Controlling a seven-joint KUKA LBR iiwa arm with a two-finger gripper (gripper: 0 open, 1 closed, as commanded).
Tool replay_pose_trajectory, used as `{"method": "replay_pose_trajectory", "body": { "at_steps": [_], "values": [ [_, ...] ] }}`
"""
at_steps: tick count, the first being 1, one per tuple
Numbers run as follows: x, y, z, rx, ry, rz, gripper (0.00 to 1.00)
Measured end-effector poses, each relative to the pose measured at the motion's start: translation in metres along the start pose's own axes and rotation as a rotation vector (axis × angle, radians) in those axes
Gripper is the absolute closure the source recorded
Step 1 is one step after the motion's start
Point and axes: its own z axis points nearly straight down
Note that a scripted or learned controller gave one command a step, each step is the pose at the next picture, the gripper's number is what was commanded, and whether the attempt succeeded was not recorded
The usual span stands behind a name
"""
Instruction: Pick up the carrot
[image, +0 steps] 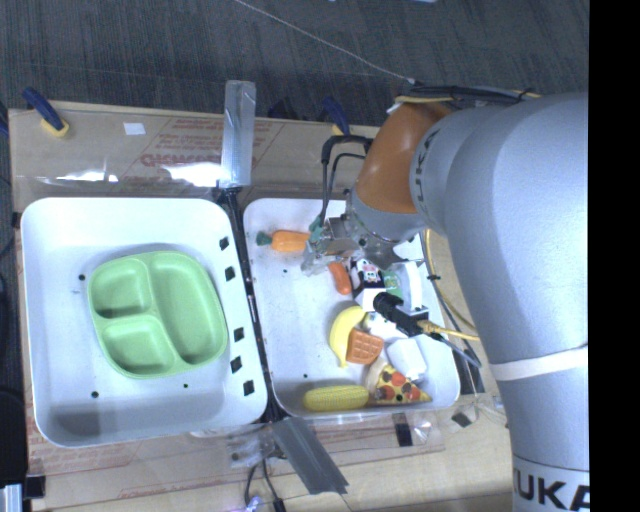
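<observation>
The carrot (290, 241), orange with a small green top at its left end, lies flat near the far left corner of the right bin (290, 340). My gripper (320, 248) hangs low over that bin, right at the carrot's right end. The carrot rests on the bin floor. The orange-banded wrist (392, 170) and the grey arm cover the bin's far right part.
Just right of the gripper lies a small red-orange piece (343, 278). Further front sit a banana (344, 328), a waffle (364, 347), a pizza slice (401, 387) and a yellow corn cob (335, 398). The left bin (45, 260) holds a green divided plate (156, 312).
</observation>
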Motion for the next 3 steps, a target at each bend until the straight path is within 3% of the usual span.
{"method": "replay_pose_trajectory", "body": {
  "at_steps": [2,3],
  "values": [
    [0.0,0.0,-0.019,0.004,0.0,-0.011,1.0],
    [-0.005,-0.033,-0.021,0.004,0.0,0.049,1.0]
  ]
}}
